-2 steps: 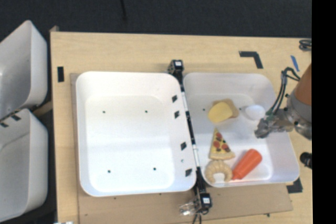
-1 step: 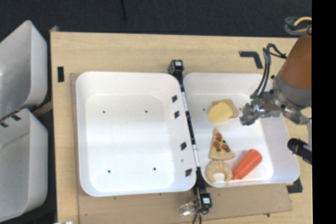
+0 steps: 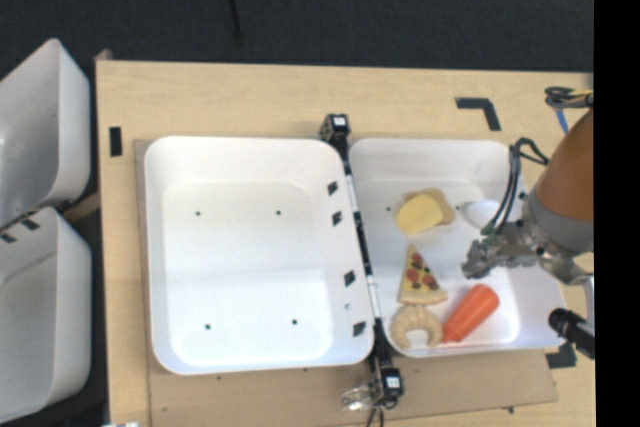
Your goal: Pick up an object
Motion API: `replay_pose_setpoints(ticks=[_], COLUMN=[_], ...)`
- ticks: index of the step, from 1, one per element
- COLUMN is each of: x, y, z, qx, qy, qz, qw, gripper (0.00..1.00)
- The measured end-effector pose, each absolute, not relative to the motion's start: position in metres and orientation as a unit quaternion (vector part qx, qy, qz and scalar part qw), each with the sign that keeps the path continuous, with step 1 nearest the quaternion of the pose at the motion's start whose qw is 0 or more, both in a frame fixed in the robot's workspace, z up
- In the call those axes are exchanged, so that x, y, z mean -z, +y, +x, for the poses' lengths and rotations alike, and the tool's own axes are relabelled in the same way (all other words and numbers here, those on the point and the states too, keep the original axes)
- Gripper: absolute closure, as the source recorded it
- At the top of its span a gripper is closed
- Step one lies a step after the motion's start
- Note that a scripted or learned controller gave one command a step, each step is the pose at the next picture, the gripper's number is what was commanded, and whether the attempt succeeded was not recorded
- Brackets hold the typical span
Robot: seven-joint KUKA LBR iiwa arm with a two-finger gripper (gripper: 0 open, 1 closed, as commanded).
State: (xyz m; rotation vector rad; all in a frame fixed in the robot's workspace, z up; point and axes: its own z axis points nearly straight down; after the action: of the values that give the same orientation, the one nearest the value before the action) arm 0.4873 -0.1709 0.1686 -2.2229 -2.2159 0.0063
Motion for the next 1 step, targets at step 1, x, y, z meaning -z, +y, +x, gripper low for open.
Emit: replay_pose_setpoints(ticks=[1], x=[-0.297], y=[-0.1101], z=[0.4931], qx=[0.0057], qy=[-0.71], qz=[-0.704], qw=[-0.006], gripper=[1.0])
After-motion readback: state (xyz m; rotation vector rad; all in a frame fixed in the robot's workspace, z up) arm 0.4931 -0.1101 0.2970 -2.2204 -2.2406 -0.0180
